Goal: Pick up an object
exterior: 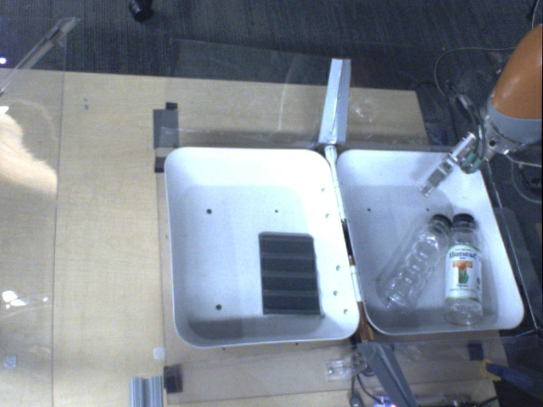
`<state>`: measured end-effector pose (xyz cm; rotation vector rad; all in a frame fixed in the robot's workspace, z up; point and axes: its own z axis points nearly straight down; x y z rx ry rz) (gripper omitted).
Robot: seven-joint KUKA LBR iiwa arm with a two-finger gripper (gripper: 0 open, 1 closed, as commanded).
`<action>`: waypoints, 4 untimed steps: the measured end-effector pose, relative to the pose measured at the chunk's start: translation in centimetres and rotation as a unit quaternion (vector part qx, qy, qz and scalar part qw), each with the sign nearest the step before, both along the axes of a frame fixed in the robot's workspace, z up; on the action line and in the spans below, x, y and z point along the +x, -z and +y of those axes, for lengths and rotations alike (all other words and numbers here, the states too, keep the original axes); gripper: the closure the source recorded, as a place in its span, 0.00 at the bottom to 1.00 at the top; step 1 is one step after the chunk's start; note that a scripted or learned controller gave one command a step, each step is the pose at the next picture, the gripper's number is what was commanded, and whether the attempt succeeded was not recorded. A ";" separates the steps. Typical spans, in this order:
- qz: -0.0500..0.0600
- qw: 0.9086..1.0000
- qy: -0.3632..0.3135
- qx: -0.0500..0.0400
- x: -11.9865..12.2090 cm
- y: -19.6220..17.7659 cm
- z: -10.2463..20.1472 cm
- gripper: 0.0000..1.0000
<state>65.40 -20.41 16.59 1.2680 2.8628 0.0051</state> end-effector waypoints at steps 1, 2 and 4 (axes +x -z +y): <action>0.001 1.000 -0.008 0.000 -1.9 -2.0 0.3 0.00; 0.001 1.000 -0.030 0.000 -3.7 0.9 0.0 0.00; 0.001 0.998 -0.063 -0.001 -4.7 1.9 -0.1 0.00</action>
